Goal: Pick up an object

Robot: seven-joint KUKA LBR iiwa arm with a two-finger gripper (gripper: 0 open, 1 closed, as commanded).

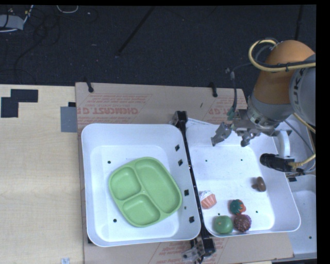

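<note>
Along the near edge of the right shallow white plastic bin (289,219) a round green ball (223,225), a dark red knobbly ball (242,223) and other small pieces are clustered as candidates, while farther back the two-fingered hand (235,135) is poised, spread and unladen.

Bench (36,175): light wood, cardboard sheet (144,103) on top. Beyond the far edge, dark carpeted floor (154,46) with loose cables (15,15)
</note>
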